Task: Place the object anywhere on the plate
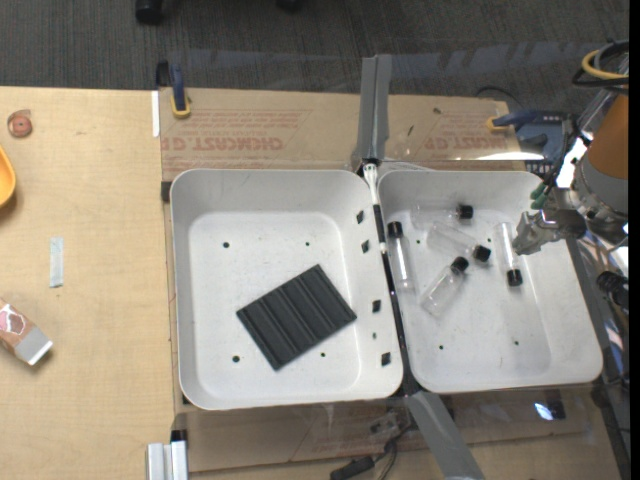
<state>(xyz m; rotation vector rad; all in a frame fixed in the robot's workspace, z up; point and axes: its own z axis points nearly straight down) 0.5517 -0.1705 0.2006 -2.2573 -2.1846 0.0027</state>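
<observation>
You see the end effector (527, 236) over the vials (447, 278), probably lining up; the plate (296, 315) waits bare. Grip unclear.

Count, camera view. White bins: two, the left bin (190, 268) and the right bin (560, 358). Dark ribbed plate (297, 316): one, in the left bin. Clear vials with black caps (444, 279): about five in the right bin, overlapping, exact number uncertain. Blue clamps (528, 121): two on cardboard.
</observation>
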